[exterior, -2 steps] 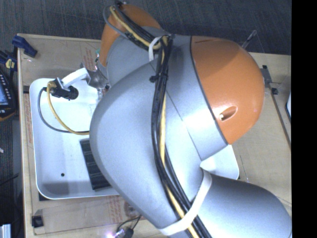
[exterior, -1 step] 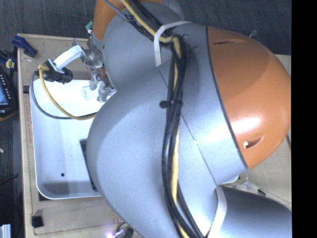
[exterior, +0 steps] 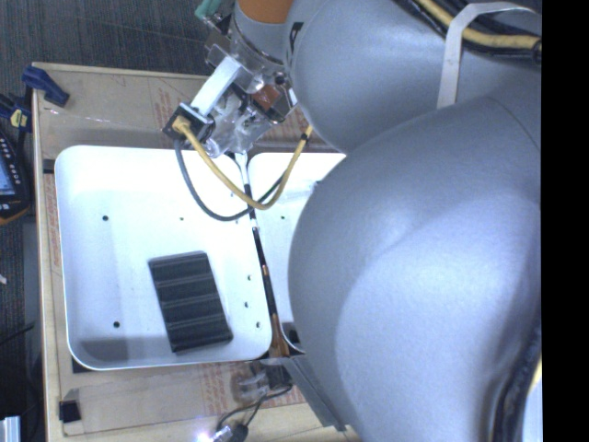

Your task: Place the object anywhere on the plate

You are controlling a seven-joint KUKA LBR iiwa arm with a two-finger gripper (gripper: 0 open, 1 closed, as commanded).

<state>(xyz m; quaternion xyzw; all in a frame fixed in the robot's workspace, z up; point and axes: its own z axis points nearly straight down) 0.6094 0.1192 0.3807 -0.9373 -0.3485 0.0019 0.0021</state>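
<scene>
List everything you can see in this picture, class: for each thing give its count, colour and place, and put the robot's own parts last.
Bin: two, white, side by side on the bench; the right one mostly hidden by the arm.
Ribbed block: one, dark grey, flat in the left bin, toward its near edge.
Clamp: one, blue, at the bench's far left corner.
Cables: black and yellow, looping from the wrist over the bins' far edge.
Arm: one, grey with an orange band, covering the right side.
Gripper: one, above the bins' far edge.

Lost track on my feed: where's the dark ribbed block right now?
The dark ribbed block lies flat in the left bin, toward its near edge, well below the claw.
</scene>
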